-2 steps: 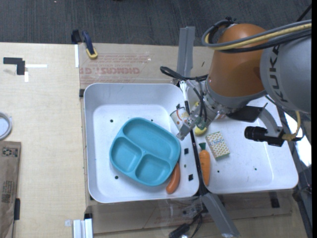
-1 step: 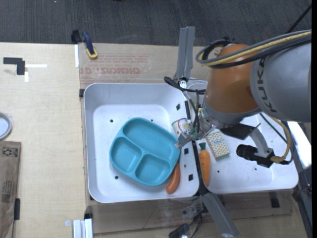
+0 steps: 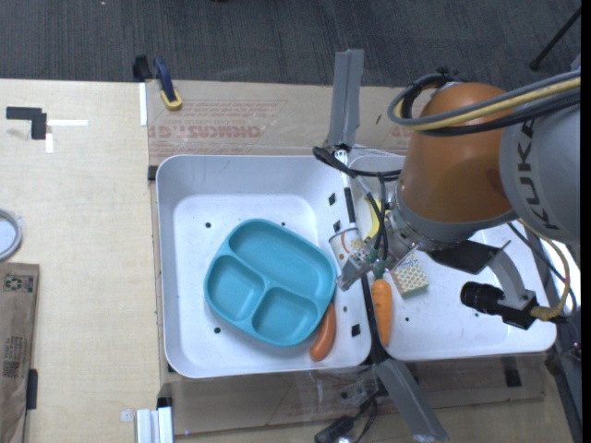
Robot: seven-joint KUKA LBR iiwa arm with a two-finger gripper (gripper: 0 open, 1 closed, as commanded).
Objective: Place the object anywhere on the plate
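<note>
The gripper (image 3: 362,268) sits low over the divider between the two bins, just right of the blue plate (image 3: 268,282); its fingers are largely masked by the wrist and cabling, so whether they are parted or closed on anything cannot be determined. Just beside it, a carrot (image 3: 381,307) lies in the right bin (image 3: 462,335) against the divider, next to a small perforated block (image 3: 410,275). A sausage (image 3: 322,332) lies in the left bin (image 3: 185,247), touching the plate's lower right rim, not on it.
</note>
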